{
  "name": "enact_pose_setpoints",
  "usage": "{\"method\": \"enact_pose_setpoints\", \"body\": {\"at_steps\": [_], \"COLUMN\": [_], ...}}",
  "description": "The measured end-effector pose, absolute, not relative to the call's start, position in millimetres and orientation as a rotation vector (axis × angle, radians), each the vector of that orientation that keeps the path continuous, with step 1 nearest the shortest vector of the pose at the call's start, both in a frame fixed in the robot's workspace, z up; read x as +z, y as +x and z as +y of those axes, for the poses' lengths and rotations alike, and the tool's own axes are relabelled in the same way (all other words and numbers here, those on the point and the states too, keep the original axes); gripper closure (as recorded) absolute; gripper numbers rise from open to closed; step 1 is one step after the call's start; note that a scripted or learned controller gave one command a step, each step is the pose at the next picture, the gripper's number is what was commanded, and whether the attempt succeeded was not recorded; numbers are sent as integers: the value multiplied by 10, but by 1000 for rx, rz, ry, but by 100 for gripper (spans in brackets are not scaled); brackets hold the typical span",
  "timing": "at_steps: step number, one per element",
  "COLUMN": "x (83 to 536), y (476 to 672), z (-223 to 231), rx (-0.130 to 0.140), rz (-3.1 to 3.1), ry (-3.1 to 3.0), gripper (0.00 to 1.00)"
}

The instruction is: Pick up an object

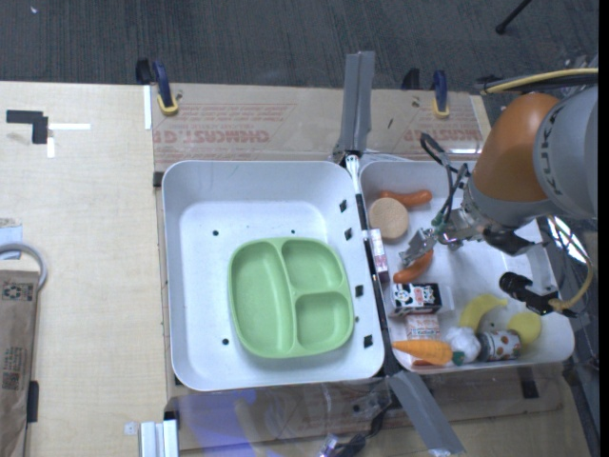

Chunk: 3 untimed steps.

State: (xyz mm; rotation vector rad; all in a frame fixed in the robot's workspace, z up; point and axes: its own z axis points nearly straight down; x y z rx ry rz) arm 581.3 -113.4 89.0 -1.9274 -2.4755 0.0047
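My gripper (419, 250) hangs low over the left part of the right bin (547, 298), with the grey arm and its orange band (514, 160) reaching in from the right. Its tip is just above a small red-orange piece (411, 273) and just right of a round tan bun (388, 217). An orange sausage (411, 198) lies behind the bun. In front of the gripper stand a black-and-white milk carton (417, 298) and a small pale box (422, 327). A carrot (424, 351) lies at the bin's front edge.
The left bin (190, 255) holds a green divided plate (290, 296). In the right bin's front right corner lie a yellow piece (480, 310), another yellow piece (524, 327) and a small can (495, 345). A grey divider (358, 103) rises behind the bins.
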Motion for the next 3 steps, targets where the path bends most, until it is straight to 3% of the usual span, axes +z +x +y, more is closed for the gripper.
{"method": "enact_pose_setpoints", "body": {"at_steps": [1,2,3], "x": [971,1628,2079], "y": [5823,5926,6384], "z": [-1145,-1118,-655], "rx": [4,3,3], "rz": [-2474,-2655,-2575], "ry": [-1932,-1678,-1798], "gripper": [100,100,100]}}
